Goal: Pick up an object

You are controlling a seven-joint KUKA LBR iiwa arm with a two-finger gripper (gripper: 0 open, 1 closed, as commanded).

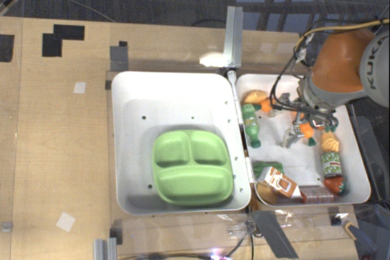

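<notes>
My gripper (300, 138) hangs low over the middle of the right bin (359, 192), its two fingers spread apart and pointing down at the bin floor. A small orange piece (307, 128) sits up between the fingers close to the right one; I cannot tell whether it is touched. Just right of the gripper lies a yellow bumpy item (329, 143), and below that a bottle with a green label and red cap (333, 168). A green bottle (250, 125) lies along the bin's left wall.
A bread roll (256, 96) and an orange bit (265, 106) lie at the bin's back left. An orange-white carton (280, 182), a green packet (268, 167) and a dark wrapper (317, 194) crowd the front. The left bin (131, 100) holds a green divided plate (192, 166).
</notes>
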